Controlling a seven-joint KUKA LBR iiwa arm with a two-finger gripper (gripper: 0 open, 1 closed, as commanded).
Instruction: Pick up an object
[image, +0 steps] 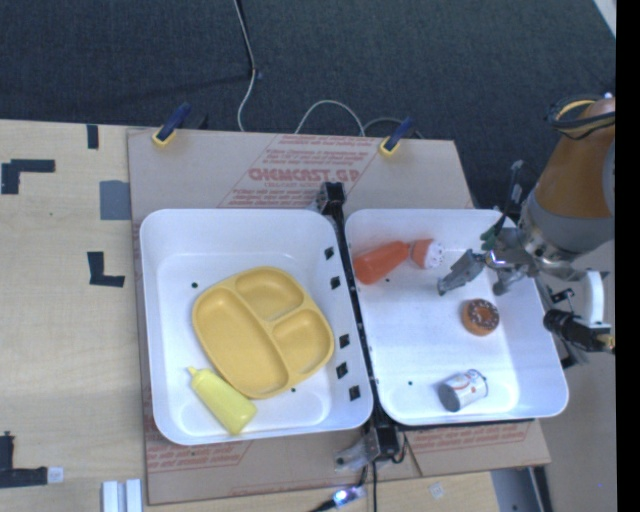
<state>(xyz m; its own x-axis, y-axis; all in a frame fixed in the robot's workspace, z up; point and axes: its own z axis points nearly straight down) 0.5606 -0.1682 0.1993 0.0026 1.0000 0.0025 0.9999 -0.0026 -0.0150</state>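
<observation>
Objects for picking lie in the two shallow white bins: the right white bin (400, 400) holds an orange plastic bottle with a white cap (392, 259), lying on its side near the divider at the far side, a small round brown doughnut with a dark hole (480, 317) toward the right wall, and a short grey-and-white can (462, 389) lying on its side near the front edge. These three things are well apart from each other. The two-finger gripper (482, 275) hangs over the far right part of this bin, between the orange bottle and the doughnut, and its dark fingers are spread apart with nothing between them; the doughnut is just beside and below it in the view. The grey arm with the orange band (575, 165) comes in from the right. The left white bin (165, 300) holds a yellow plastic tray with three compartments (262, 330), and a yellow squeeze bottle (221, 399) lies at the tray's front left corner, touching it or nearly so.
</observation>
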